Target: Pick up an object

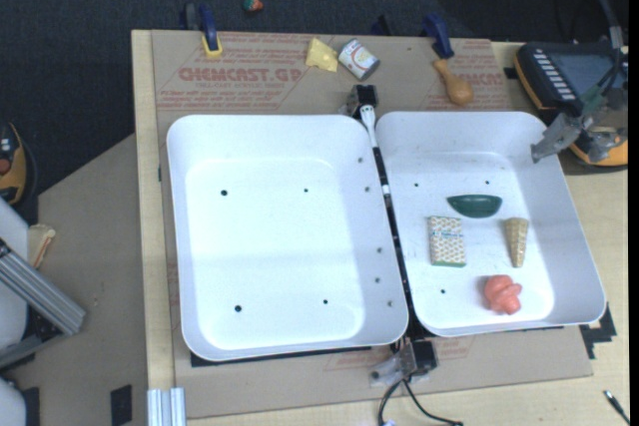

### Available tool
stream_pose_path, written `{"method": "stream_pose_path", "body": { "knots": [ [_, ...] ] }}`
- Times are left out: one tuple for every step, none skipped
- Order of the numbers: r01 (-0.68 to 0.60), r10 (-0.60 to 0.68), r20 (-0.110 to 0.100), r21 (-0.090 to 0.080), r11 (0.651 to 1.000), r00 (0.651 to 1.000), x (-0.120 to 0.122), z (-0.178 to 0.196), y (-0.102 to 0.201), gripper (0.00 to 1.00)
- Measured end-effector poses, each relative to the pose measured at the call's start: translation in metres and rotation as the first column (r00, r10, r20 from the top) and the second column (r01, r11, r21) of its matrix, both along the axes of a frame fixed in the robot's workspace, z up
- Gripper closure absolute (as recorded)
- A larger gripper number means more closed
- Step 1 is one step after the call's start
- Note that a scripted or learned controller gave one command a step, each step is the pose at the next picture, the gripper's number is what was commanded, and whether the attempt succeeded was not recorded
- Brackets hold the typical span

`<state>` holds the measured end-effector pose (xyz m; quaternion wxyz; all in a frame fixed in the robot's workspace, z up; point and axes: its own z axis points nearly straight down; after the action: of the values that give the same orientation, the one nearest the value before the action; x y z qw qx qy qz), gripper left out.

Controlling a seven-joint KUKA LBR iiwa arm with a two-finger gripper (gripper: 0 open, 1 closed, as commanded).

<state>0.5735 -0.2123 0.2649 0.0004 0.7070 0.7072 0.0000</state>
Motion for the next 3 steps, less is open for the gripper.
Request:
{"method": "stream_pose_path", "body": {
  "knots": [
    [0.0,0.0,-0.013,0.005,1.0,1.0,-0.004,-0.133,0.01,0.0],
    [-0.003,0.003,-0.002,0.002,1.0,1.0,0.021,-0.182,0.048,0.0],
    [-0.001,0.001,0.004,-0.001,1.0,1.0,0.021,-0.168,0.046,1.0]
  ]
}}
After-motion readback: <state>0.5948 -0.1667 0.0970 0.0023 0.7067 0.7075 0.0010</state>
